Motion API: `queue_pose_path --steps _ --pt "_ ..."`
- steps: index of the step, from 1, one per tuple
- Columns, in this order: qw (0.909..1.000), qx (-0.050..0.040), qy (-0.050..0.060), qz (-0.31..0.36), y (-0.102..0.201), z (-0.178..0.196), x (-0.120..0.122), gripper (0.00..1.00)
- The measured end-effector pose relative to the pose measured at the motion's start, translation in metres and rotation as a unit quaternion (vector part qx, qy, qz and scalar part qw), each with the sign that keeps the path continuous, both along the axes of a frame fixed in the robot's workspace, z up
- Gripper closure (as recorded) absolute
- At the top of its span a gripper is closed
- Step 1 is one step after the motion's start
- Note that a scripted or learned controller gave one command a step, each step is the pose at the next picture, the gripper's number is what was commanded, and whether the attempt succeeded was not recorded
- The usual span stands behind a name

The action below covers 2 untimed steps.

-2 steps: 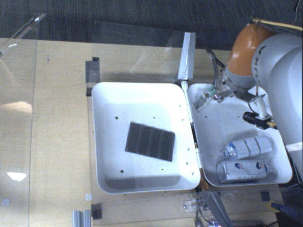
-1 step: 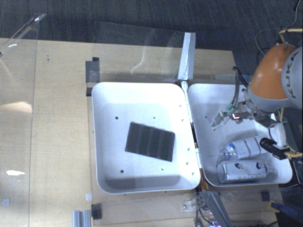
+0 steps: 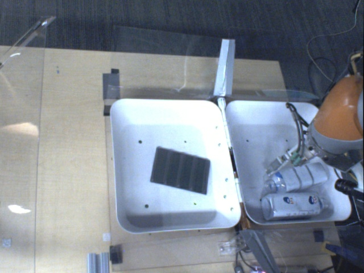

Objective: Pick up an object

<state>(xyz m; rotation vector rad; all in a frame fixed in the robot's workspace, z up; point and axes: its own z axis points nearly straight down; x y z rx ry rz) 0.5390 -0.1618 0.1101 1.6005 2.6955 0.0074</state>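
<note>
A dark ribbed rectangular pad (image 3: 180, 170) lies flat in the middle of the left bin (image 3: 128, 124). In the right bin (image 3: 256, 118) a clear plastic bottle (image 3: 301, 177) with a blue cap lies on its side. A silver can (image 3: 293, 205) lies just in front of it by the near wall. My gripper (image 3: 289, 160) reaches in from the right and hangs low over the bottle's cap end, at or just above it. The orange-banded wrist (image 3: 341, 115) hides the bin's right side.
A metal post (image 3: 224, 73) stands behind the seam between the two bins. Cables (image 3: 296, 121) run down along the wrist. Clamps and brackets sit at the bench's front edge (image 3: 244, 246). The wooden bench top stretches out to the left.
</note>
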Motion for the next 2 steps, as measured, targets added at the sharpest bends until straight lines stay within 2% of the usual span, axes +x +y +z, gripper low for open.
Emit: queue_pose_path --steps 1,2 --pt "0.9965 -0.0026 -0.004 0.083 0.016 -0.020 -0.013 0.00" --pt "0.9965 -0.0005 -0.007 0.083 0.019 -0.007 -0.010 1.00"
